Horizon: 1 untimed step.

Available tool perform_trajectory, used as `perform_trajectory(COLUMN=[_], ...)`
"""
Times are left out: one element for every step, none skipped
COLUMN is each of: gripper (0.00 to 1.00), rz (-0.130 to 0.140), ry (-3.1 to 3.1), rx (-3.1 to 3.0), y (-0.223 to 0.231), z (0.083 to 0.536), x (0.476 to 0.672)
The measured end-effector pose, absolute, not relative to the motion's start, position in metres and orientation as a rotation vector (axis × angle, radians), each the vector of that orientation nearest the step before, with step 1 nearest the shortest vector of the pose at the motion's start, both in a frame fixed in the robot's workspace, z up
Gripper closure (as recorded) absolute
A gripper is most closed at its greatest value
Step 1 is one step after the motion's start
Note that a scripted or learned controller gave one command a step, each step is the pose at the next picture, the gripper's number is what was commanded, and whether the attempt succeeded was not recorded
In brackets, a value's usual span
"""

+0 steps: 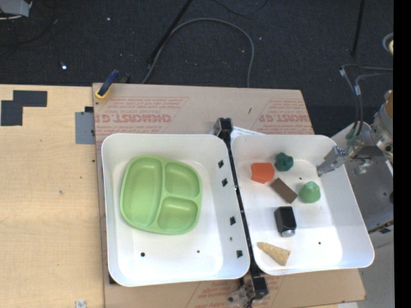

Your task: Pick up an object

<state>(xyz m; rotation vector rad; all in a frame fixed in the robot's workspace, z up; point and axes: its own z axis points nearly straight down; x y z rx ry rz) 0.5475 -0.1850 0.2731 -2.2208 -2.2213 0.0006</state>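
Note:
The right bin holds several small objects. An orange-red piece lies next to a dark green lump. A brown block sits beside a light green lump. Below them are a black object and a tan wedge. My gripper hovers at the bin's upper right rim, to the right of the light green lump and apart from every object. Nothing shows in its grasp.
The left bin bears a green divided plate. A black divider runs between the two bins. Both rest on a cardboard sheet on the wooden bench. Cables lie on the dark floor behind.

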Motion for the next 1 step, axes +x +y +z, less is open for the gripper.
perform_trajectory(gripper=[0.0], rz=[0.01], ry=[-2.212], rx=[-2.216], y=[-0.1963], z=[0.1347], x=[0.5189])
